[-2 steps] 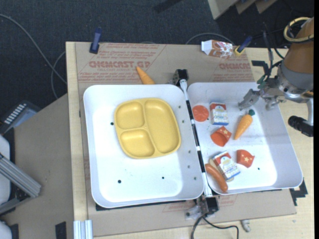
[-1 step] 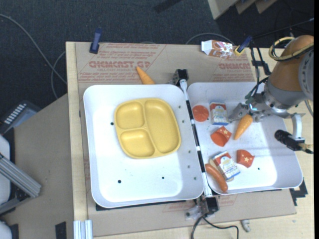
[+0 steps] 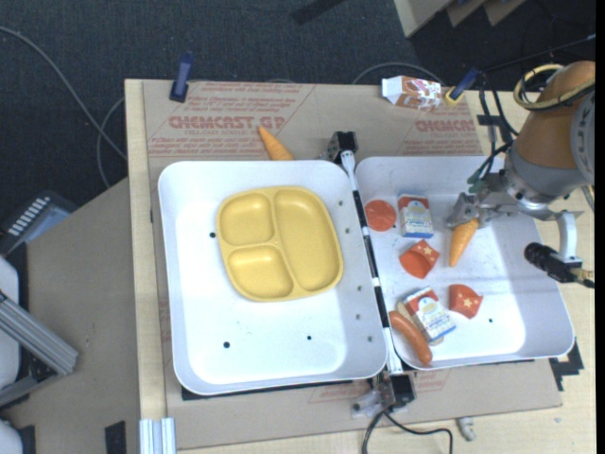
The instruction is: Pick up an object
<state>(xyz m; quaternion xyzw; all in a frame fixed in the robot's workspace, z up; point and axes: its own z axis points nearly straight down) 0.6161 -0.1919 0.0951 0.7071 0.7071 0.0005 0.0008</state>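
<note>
My gripper [image 3: 470, 210] hangs over the upper right part of the right bin [image 3: 529, 334], at the end of the grey arm with its orange band [image 3: 558, 121]. Its tip sits right at the top end of an orange carrot [image 3: 460, 242], which lies slanted on the bin floor. I cannot make out whether the carrot is gripped. Around it lie a red disc [image 3: 381, 216], a small carton [image 3: 414, 216], a red wedge [image 3: 419, 259], a red strawberry-like piece [image 3: 465, 301], a second small carton [image 3: 432, 316] and a sausage [image 3: 412, 338].
The left bin [image 3: 189, 320] holds a yellow divided plate [image 3: 279, 244]. On the bench behind the bins lie another carrot [image 3: 275, 145], a carton [image 3: 412, 91] and a blue clip [image 3: 180, 77]. A black clamp [image 3: 342, 146] sits where the bins meet.
</note>
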